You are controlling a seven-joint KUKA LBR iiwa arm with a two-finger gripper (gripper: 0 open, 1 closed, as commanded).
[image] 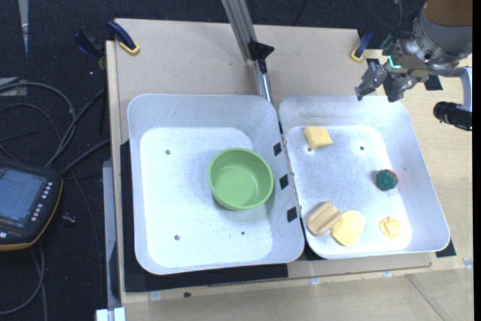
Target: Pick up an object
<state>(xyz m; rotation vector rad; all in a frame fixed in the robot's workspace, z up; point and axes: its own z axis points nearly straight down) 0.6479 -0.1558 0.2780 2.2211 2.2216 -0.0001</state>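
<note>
A black pendant (22, 207) lies on the floor, left of the counter (188, 64). Two yellow-tipped clamps (124, 37) grip the counter's far corners.

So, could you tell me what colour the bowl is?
Light green bowl, seen in the camera view.

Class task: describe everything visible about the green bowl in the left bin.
The green bowl is round, pale green and looks like smooth plastic. It stands upright, open side up, with nothing visible inside. It rests on the floor of the left bin, right of centre, touching nothing else.
</note>
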